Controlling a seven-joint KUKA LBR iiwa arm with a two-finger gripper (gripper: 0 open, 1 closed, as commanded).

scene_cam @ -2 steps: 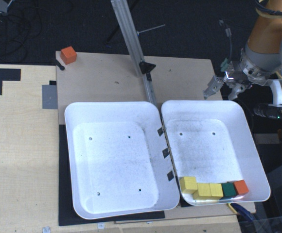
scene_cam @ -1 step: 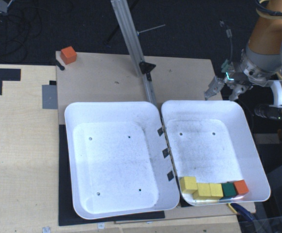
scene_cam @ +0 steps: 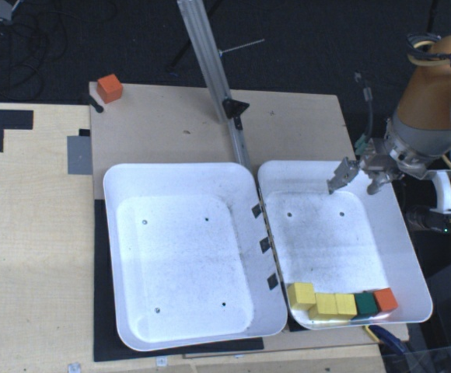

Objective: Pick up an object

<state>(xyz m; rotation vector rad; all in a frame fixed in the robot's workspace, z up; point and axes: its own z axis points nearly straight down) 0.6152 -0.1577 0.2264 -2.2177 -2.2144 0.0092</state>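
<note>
Orange cube (scene_cam: pixel 110 88) on the bench's far left corner, partly against a dark item too small to identify; left bin (scene_cam: pixel 179 255) beside right bin (scene_cam: pixel 342 239), dark clips on their shared rim. In the right bin's near corner, a row of blocks: yellow block (scene_cam: pixel 302 294), second yellow block (scene_cam: pixel 336 305), green block (scene_cam: pixel 365 304) largely hidden between neighbours, orange block (scene_cam: pixel 385 299). Gripper (scene_cam: pixel 358 179) over the right bin's far edge, fingers spread apart, nothing between them, arm cut off at right

Right bin (scene_cam: pixel 342 231) floor mostly free; blocks (scene_cam: pixel 340 303) crowd near edge.
</note>
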